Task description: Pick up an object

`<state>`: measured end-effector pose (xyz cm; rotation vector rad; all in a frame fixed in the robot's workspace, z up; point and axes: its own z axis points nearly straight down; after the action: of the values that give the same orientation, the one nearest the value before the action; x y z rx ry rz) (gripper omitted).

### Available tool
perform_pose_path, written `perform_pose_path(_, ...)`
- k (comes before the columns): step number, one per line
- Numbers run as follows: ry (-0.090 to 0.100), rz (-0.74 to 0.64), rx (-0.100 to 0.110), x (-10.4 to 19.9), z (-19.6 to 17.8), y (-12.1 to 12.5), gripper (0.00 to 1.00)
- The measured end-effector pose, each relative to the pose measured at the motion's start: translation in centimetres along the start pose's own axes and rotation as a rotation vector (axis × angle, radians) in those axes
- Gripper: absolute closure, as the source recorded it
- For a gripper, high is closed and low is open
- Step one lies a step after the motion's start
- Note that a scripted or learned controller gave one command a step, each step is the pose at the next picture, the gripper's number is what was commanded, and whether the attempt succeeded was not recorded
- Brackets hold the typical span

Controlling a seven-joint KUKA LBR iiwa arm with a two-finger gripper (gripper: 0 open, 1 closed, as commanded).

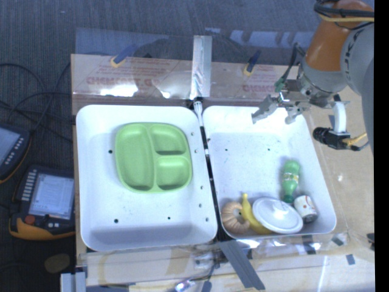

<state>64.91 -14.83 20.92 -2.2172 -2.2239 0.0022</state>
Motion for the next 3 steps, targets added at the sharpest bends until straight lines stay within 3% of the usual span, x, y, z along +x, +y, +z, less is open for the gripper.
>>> perform_pose_path(1, -0.004, -0.067, -0.002, -4.5, -4.8, 1.9, 0.00)
perform_pose_path(2, 0.000, 0.260, 0.003, -5.4, 10.4, 1.9, 0.00)
perform_pose_path(3, -0.003, 0.172, -0.002, -6.4, 1.5, -1.0, 0.00)
